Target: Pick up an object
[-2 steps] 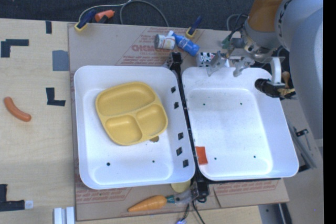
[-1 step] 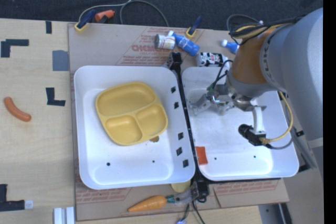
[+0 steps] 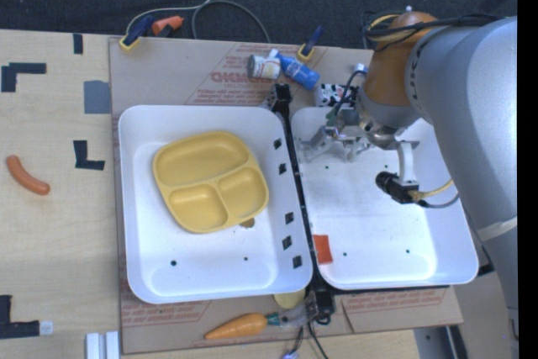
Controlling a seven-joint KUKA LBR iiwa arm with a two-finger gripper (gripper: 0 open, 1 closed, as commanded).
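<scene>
My gripper [image 3: 334, 140] hangs low over the far left part of the right bin [image 3: 382, 244], close to the divider between the bins. I see nothing held in it. A small orange block [image 3: 322, 248] lies in the right bin near its front left corner, well in front of the gripper. In the left bin [image 3: 160, 269] rests a yellow divided plate [image 3: 210, 180], with a small dark thing [image 3: 246, 223] peeking out at its front edge.
The grey arm [image 3: 471, 97] covers the right bin's far right side. Behind the bins lie a blue and white bottle [image 3: 284, 68] and a yellow clamp [image 3: 148, 27]. A carrot [image 3: 239, 325] lies in front of the bins, a sausage [image 3: 28, 175] far left on the bench.
</scene>
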